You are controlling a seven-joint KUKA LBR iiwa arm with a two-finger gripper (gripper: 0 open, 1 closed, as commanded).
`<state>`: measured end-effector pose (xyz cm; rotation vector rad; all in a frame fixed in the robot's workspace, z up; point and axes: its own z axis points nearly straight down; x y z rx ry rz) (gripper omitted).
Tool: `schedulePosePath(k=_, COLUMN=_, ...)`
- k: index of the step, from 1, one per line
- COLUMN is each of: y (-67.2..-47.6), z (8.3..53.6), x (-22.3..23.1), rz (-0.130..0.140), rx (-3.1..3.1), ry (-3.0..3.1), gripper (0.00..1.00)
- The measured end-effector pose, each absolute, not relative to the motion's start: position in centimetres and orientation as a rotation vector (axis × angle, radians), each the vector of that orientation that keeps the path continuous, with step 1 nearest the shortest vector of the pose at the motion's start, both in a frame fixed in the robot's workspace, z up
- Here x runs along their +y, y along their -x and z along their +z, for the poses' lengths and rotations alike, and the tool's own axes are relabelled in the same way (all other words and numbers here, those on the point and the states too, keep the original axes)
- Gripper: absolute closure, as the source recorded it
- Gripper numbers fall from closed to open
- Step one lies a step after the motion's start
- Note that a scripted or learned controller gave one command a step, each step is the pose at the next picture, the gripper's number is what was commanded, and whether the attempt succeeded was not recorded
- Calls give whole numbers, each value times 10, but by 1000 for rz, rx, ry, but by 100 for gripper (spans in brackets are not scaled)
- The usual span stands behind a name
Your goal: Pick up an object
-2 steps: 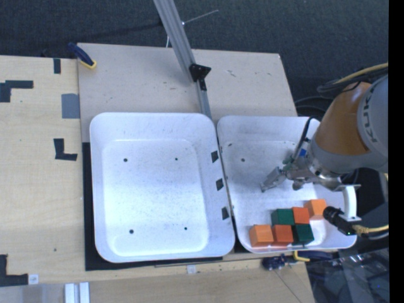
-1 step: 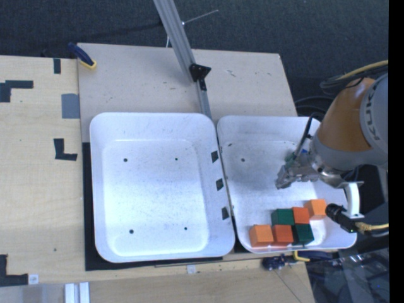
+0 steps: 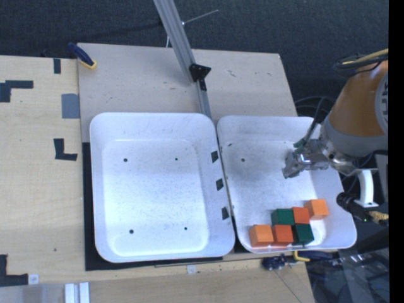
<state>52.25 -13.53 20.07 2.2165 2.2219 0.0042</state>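
Six small blocks (image 3: 288,226) are lying clustered in the near right corner of the right bin (image 3: 252,144): four orange and two dark green. One orange block (image 3: 261,234) is sitting at the left end of the cluster, a second orange block (image 3: 283,233) is touching it on the right, and a green block (image 3: 304,233) is lying just beside that, close to the bin's near rim. Behind them a second green block (image 3: 283,217) is sitting next to a third orange block (image 3: 301,215), and the fourth orange block (image 3: 317,207) is lying farthest right, near the right wall. The hand (image 3: 294,166) is hanging over the middle right of the same bin, well apart from the cluster and nearer the far side; whether its fingers are apart or together cannot be told at this size, and nothing is showing between them. The grey arm with its orange band (image 3: 356,115) is reaching in over the bin's right rim. The left bin (image 3: 101,169) is lying beside the right one, their inner rims touching, both resting on the wooden counter (image 3: 132,81). A slanted metal rail (image 3: 177,30) is crossing the counter's far side.
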Motion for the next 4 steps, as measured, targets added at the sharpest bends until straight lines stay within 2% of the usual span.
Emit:
schedulePosePath(k=1, y=-525, z=263, x=-139, rz=4, rx=2220, ry=-2215, gripper=100)
schedulePosePath(k=2, y=-525, z=293, x=-139, rz=2, rx=2223, ry=-2218, gripper=100)
schedulePosePath(k=3, y=-517, z=279, x=-96, rz=-2, rx=2228, ry=-2218, gripper=100)
schedulePosePath(k=4, y=-516, z=268, x=-53, rz=-2, rx=2229, ry=-2217, gripper=100)
